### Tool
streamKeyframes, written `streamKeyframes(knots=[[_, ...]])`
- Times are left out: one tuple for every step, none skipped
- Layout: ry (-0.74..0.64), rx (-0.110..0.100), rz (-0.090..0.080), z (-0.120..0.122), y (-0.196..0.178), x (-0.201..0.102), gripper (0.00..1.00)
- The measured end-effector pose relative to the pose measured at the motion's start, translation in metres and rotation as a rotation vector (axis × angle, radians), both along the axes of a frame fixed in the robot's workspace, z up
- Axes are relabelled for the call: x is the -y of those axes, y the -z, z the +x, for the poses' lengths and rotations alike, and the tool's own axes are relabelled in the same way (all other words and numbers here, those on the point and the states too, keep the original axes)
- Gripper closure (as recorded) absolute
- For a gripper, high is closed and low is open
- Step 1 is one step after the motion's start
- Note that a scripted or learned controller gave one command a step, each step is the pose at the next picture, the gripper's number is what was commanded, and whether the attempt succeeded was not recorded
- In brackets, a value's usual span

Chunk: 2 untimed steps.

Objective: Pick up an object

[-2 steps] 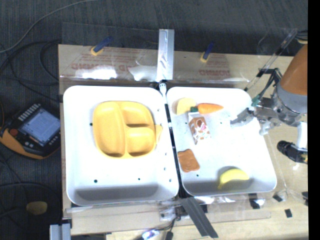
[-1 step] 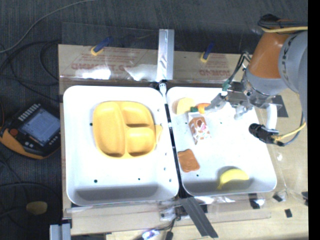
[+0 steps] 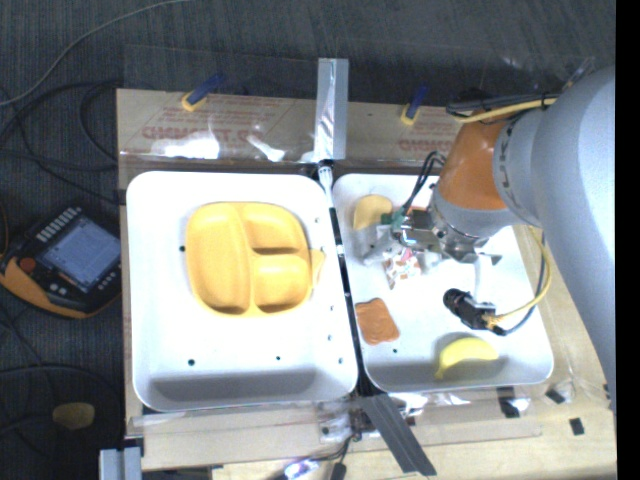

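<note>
Your gripper point(image 3: 398, 244) sits low in the right bin point(image 3: 415, 366), over its left half. From this slanted height you cannot tell whether it is released or clenched, or whether anything is caught in it (the grey wrist and its orange band crowd that spot). I would read this as the reach-and-close step of the pick, with no grasp proven. Nearest to it is a small red-and-white scrap point(image 3: 404, 267), just below the tip and perhaps touching it, but too blurred to name. Just up and to the left lies a pale yellow rounded piece point(image 3: 370, 211), smooth and domed, close to the bin's left wall. Lower on the same side rests a flat brown slab point(image 3: 376, 320), matte and roughly square with soft corners. Being so thin, it would probably be hard to pinch off the floor. Well apart from these, by the near wall, is a bright yellow crescent point(image 3: 466, 354), glossy and curved, which looks like hard plastic that could slide out of a squeeze. The next move calls for committing to one target, most likely the scrap or the domed piece. Close squarely across it, then lift straight up and check that something comes along. The left bin point(image 3: 160, 353) holds a yellow divided tray point(image 3: 250, 258), moulded and shiny with rounded compartments.
</note>
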<state>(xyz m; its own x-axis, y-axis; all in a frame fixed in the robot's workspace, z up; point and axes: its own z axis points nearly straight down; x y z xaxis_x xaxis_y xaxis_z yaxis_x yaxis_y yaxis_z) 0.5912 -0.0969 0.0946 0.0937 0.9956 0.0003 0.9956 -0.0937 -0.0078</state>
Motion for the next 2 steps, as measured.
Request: streamKeyframes(knots=[[0.001,-0.008,0.003,-0.001,-0.004,0.0,1.0],[-0.035,-0.001,-0.002,0.005,-0.084,-0.056,1.0]])
